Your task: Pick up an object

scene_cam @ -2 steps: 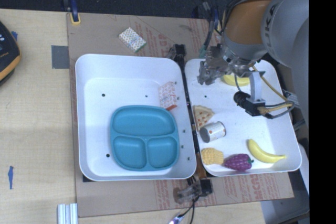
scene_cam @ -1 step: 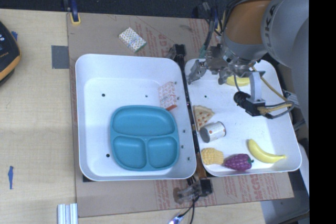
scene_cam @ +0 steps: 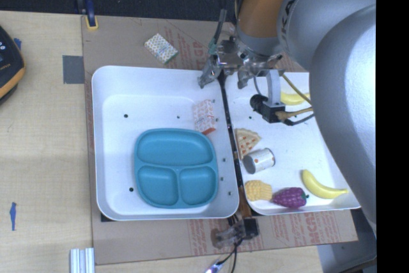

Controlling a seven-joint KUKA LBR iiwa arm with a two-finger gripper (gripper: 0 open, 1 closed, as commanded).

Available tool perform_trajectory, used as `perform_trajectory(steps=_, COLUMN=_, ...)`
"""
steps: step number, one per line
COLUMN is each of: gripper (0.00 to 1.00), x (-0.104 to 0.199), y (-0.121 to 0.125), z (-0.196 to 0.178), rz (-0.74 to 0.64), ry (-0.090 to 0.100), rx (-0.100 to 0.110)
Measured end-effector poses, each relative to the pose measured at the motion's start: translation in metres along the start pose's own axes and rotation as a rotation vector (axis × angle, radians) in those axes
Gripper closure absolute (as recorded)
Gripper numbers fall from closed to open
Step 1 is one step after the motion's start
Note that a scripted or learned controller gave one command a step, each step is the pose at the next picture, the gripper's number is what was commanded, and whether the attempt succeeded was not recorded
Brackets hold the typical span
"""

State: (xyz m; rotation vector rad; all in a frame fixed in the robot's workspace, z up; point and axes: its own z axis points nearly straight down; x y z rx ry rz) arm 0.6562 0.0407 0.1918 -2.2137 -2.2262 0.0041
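two bins (scene_cam: 102, 137) meet under gripper (scene_cam: 223, 77) (spread wide, holding nothing); left bin roomy beyond blue tray (scene_cam: 174, 167).

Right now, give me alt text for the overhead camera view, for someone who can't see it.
A grey robot arm reaches in from the right, its gripper hovering open over the far rim between two white bins. The left bin holds a blue divided plate and a small packet; the right bin holds a waffle, can, corn, grapes and banana.
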Motion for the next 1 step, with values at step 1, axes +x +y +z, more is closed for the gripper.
perform_trajectory(steps=1, gripper=1.0, x=-0.0006, y=0.0002, z=-0.0106, rz=-0.004, ry=-0.001, rx=0.002)
